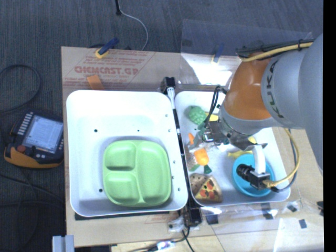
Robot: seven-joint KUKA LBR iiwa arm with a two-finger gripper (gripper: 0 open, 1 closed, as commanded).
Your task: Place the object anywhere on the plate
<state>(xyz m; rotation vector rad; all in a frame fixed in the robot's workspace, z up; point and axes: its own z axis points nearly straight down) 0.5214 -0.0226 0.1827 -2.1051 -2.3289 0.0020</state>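
Two white bins side by side, green plate [137,172] in the left bin [84,114], arm over the right bin [281,193] above pizza slice [206,187], orange toy [201,156], green toy [197,114], blue bowl [252,181], gripper [212,133] state unclear.

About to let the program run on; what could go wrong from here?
1. The right bin is crowded: the pizza slice, orange piece and green toy lie close together, so a grasp may nudge or catch a neighbour.
2. The green plate sits in the other bin, across the divider; a weakly held piece might drop while crossing.
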